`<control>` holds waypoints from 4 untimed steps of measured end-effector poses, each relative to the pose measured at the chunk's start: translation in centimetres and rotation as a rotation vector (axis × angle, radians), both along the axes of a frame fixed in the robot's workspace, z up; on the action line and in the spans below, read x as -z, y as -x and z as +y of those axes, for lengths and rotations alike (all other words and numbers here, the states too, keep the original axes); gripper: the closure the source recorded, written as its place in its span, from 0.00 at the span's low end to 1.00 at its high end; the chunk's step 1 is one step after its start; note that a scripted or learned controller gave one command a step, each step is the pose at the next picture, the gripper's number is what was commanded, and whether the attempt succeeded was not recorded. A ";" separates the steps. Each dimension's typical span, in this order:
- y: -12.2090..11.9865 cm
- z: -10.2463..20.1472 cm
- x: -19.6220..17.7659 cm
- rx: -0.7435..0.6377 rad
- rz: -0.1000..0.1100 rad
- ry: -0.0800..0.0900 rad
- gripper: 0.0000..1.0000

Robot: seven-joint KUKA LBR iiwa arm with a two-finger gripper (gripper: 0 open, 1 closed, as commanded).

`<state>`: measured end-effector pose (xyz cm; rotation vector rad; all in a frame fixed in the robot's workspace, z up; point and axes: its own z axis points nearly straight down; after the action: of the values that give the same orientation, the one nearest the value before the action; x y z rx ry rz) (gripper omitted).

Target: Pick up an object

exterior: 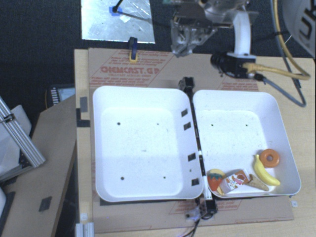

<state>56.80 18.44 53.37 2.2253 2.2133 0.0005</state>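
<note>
Yellow banana (pixel 265 172), orange ring (pixel 269 157), carton (pixel 233 182): clustered in your right bin's (pixel 237 102) near corner.
Your hand (pixel 183 47) hangs well apart, above the worktop (pixel 148 65) behind both bins; I cannot tell its opening.

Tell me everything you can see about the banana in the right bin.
The banana is a small, bright yellow, curved piece with a smooth, plastic-like look, probably toy fruit. It lies flat on the floor of the right bin near its front right corner, running diagonally from upper left to lower right. Its upper end sits right beside the orange donut-shaped ring; they look in contact. Its lower part lies against a tan cone-shaped piece. The gripper is far from it, above the bins' far edge.
</note>
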 end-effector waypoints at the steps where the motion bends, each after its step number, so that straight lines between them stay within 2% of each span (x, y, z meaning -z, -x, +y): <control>1: 4.2 0.3 -0.2 -0.010 0.002 -0.003 1.00; 2: -0.4 -6.7 -0.1 0.001 -0.001 0.000 1.00; 3: -7.3 -10.2 -0.1 -0.003 -0.004 -0.001 1.00; 4: -3.3 -10.5 -0.1 -0.005 0.002 -0.003 1.00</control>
<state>60.15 7.92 53.51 2.2217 2.2218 0.0009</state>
